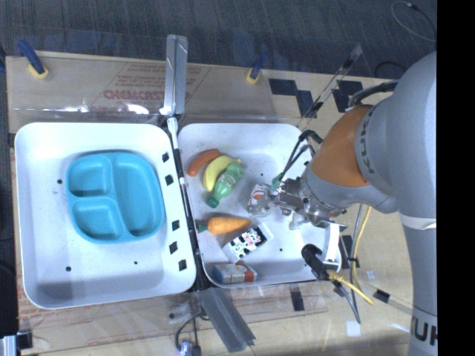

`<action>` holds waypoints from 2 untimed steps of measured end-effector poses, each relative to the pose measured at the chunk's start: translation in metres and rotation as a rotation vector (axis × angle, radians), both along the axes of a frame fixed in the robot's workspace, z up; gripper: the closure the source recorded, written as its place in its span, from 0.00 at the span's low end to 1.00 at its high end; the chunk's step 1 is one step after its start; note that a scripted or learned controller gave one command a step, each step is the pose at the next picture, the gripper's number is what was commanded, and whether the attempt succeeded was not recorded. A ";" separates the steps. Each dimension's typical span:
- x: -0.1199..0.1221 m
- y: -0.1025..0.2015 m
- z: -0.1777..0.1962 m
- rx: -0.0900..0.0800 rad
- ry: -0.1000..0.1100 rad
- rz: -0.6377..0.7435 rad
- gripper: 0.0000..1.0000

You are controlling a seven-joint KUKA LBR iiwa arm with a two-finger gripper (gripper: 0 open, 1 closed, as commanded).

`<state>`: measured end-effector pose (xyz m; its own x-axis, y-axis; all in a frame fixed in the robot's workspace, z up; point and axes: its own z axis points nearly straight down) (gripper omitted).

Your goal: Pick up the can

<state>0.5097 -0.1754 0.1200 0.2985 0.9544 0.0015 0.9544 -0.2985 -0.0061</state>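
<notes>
On your left, the blue tray (115,196) lies in the left bin (44,273). Right of that tray, in the right bin (245,133), you see a banana (213,171), a green bottle (225,183) and a carrot (227,225). Further right of the tray, the can (257,196) sits just beside the hand (276,195); you cannot tell whether the hand is apart or together

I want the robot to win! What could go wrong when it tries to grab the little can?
Two things might go wrong. The can is small and sits right at the gripper, so a nudge might tip it or roll it away. Also, the carrot, the green bottle and the card box lie close by, so the arm could bump them or grab the wrong thing.
</notes>
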 end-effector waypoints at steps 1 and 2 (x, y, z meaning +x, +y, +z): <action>0.072 0.013 -0.029 -0.002 0.000 -0.048 0.00; -0.002 0.004 0.020 -0.002 -0.001 -0.064 0.00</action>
